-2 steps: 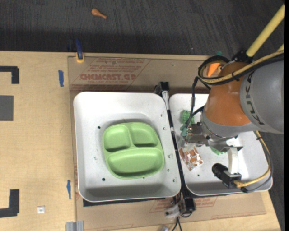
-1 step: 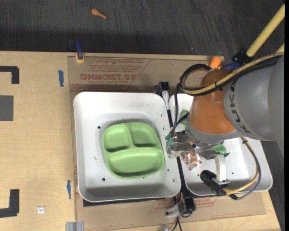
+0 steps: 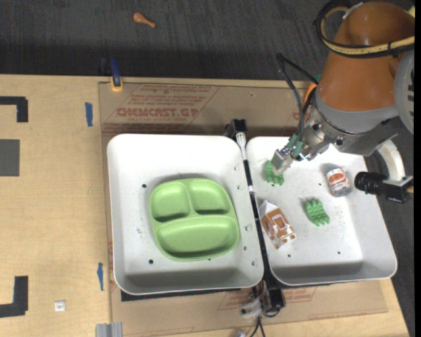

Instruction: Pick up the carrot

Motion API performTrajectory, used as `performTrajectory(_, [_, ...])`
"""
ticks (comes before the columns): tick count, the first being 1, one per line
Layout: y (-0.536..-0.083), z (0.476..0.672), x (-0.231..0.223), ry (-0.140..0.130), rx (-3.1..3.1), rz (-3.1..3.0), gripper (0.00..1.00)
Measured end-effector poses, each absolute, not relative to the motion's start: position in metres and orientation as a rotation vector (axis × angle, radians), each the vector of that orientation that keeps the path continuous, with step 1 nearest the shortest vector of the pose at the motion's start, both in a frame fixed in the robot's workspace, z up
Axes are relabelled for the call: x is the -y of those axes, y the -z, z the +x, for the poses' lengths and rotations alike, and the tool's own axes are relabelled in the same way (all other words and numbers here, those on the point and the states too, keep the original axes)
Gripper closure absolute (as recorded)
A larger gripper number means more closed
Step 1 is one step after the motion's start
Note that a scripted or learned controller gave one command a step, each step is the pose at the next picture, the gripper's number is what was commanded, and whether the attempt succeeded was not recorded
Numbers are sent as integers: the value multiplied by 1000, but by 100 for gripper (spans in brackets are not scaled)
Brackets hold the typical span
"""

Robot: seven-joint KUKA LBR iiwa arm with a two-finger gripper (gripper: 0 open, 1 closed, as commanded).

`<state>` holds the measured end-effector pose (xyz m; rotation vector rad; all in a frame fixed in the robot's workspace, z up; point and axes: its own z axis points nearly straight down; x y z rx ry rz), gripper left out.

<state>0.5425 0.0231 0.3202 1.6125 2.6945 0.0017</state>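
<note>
Upper left in the right bin (image 3: 368, 263), the jaws sit over a green toy (image 3: 272, 174); their opening can't be told.

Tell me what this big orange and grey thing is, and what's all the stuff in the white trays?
It is a robot arm, seen by a camera looking down from above. At its end is a gripper for picking things up. It is low over a small green toy in the right bin. That bin also has a green block, a little can and a snack packet. The left bin has a green plate with sections. A small orange thing, maybe the carrot, lies far off on the dark floor.
</note>
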Motion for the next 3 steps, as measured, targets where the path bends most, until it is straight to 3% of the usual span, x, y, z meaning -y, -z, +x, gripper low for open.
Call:
performTrajectory(1, [-207, 518, -29, -1, -2867, 1283, 100])
performTrajectory(2, [-184, 479, -37, 0, -2888, 1238, 100])
performTrajectory(3, [-185, 479, -65, -1, -3012, 892, 100])
